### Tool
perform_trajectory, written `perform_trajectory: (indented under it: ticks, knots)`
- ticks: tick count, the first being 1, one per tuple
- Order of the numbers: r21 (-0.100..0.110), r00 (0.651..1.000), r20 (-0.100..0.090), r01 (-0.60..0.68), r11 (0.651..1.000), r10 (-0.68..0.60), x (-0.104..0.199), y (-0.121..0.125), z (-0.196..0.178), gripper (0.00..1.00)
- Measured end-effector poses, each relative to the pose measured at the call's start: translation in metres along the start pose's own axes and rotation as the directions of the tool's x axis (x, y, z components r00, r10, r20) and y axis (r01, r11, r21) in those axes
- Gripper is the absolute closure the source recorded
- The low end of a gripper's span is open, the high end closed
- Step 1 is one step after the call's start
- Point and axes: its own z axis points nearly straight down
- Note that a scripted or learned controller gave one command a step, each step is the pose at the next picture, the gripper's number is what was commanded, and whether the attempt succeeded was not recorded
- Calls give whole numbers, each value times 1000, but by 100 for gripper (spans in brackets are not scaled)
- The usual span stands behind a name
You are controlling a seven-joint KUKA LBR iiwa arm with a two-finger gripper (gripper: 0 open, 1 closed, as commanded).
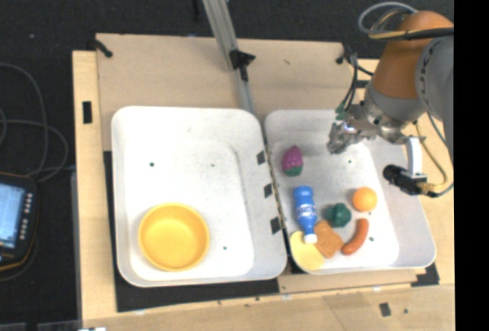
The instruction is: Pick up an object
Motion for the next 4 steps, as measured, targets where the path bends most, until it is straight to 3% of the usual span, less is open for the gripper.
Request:
perform_trajectory:
  ticks: [1, 2, 4]
  knots:
    - [-3, 1000, 2, 5, 1000, -5, -2, 4, -65, 100]
    - [3, 1000, 1, 6, 1000, -6, -3, 5, -62, 100]
    - [2, 1000, -2, 12, 1000, -12, 111, 24, -88, 100]
